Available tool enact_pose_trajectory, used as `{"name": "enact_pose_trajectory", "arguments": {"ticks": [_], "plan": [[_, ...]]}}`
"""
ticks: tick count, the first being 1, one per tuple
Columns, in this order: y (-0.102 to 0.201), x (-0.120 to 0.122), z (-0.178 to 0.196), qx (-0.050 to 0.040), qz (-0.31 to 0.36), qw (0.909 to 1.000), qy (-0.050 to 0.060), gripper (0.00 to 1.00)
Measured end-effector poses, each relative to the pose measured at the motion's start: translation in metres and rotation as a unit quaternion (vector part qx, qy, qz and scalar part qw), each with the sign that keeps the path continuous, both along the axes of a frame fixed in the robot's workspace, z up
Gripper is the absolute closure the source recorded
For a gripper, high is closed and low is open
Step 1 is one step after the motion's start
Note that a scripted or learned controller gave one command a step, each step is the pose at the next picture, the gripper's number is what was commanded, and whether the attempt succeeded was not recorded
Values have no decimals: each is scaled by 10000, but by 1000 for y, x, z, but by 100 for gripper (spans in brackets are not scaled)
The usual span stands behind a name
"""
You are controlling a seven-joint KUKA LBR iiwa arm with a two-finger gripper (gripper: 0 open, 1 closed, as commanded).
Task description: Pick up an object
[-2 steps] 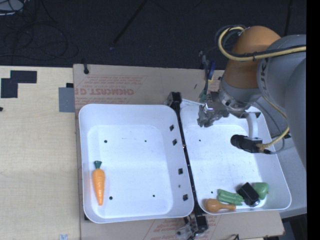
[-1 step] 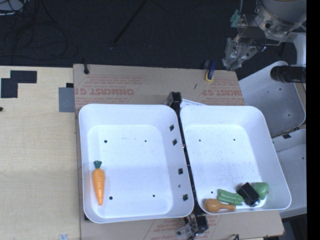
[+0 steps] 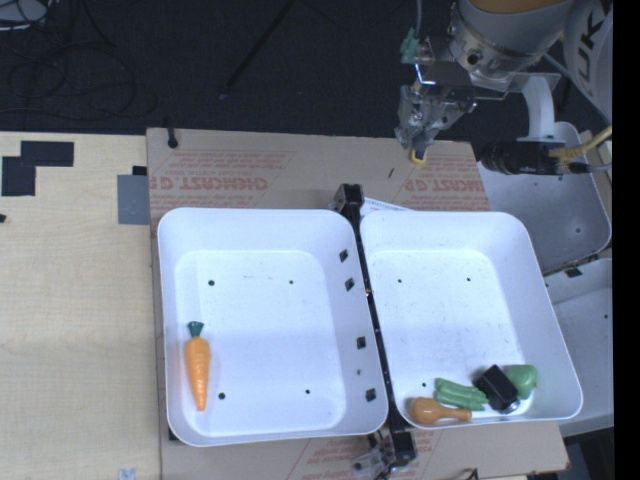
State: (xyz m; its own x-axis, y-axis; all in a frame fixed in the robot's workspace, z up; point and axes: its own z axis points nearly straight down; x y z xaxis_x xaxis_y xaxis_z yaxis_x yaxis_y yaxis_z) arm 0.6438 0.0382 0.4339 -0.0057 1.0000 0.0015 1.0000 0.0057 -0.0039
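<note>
My gripper (image 3: 416,151) hangs high over the cardboard behind the right bin (image 3: 450,230), well away from every object. Its fingers come together to one tip, shut, with nothing between them. An orange carrot (image 3: 197,370) with a green top lies at the front left of the left bin (image 3: 250,223). In the right bin's front right corner a tan pear-shaped piece (image 3: 436,411), a green pod (image 3: 460,394), a black block (image 3: 496,388) and a green piece (image 3: 521,376) sit bunched together.
A black divider strip with clips (image 3: 362,308) runs between the two bins. Brown cardboard (image 3: 260,173) lies under and behind them. A grey mount (image 3: 545,198) stands to the right of the right bin.
</note>
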Motion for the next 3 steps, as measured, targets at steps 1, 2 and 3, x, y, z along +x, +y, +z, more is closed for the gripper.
{"name": "enact_pose_trajectory", "arguments": {"ticks": [1, 2, 3], "plan": [[73, -48, 76, 10, 19, 10000, -39, 100], [40, 1, -46, -28, -46, 10000, 47, 100], [83, -52, 36, 7, 5, 10000, -39, 100]]}}
